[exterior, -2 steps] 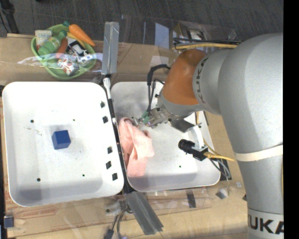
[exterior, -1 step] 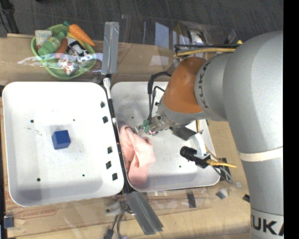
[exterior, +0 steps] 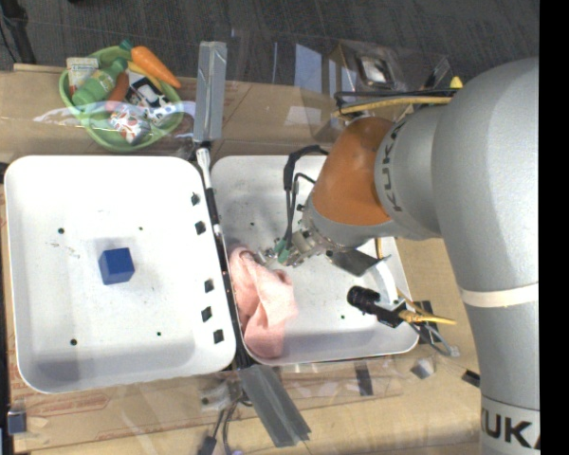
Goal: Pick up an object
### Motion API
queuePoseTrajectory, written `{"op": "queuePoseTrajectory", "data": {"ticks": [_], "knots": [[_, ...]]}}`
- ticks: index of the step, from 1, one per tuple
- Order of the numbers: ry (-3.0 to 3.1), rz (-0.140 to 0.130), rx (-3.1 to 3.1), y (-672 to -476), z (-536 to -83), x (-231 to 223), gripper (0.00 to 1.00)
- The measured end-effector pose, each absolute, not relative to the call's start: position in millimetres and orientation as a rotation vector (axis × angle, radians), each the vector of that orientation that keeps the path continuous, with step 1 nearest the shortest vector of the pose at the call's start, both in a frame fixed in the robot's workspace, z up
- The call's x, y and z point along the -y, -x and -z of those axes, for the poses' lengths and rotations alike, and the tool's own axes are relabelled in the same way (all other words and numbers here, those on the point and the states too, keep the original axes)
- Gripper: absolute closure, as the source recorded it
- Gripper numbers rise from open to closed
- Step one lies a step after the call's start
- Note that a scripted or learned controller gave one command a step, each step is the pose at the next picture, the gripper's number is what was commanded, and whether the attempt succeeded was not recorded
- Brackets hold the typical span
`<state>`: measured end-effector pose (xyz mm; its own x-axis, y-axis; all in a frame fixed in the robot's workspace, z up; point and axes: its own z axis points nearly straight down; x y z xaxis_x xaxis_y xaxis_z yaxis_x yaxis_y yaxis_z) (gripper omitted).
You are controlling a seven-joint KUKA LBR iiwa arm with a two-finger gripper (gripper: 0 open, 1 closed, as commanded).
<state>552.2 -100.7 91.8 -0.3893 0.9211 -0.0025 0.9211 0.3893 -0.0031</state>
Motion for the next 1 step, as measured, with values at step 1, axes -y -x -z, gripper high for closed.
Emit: {"op": "queuePoseTrajectory", "data": {"ticks": [1], "knots": [[-1.859,0.004,-2.54,-513.6,-104.9,107.3,0.0]]}}
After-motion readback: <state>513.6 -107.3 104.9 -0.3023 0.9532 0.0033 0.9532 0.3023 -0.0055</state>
